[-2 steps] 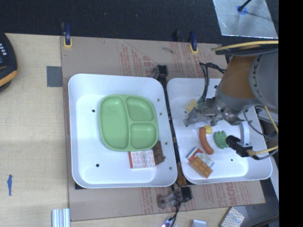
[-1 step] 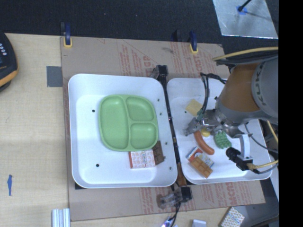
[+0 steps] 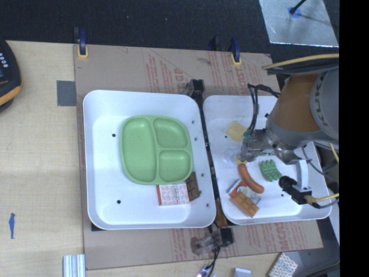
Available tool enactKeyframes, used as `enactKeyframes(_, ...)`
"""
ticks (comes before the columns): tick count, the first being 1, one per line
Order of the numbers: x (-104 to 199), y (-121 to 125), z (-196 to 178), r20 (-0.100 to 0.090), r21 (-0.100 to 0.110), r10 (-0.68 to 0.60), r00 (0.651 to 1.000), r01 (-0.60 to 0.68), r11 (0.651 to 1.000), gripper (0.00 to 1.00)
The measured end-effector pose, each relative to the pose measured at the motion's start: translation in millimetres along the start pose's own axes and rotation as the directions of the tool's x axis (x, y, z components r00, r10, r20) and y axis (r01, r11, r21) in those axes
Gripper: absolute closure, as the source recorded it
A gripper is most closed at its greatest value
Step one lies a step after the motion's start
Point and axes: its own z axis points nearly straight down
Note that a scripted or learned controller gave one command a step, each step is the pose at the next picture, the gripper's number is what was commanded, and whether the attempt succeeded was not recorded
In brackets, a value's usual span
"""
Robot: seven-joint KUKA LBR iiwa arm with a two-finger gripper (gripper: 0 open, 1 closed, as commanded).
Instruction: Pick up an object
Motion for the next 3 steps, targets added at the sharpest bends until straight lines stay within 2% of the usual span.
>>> enactKeyframes(1, 1, -1, 1, -0.001, 0.002, 0.0, 1.0, 0.0, 1.0, 0.0)
enactKeyframes(2, 0, -1, -9, 0.001, 0.003, -0.001, 1.0, 0.001, 1.0, 1.0)
enactKeyframes(3, 0, -1, -9, 0.0, 0.003, -0.001, 1.0, 0.001, 1.0, 0.0)
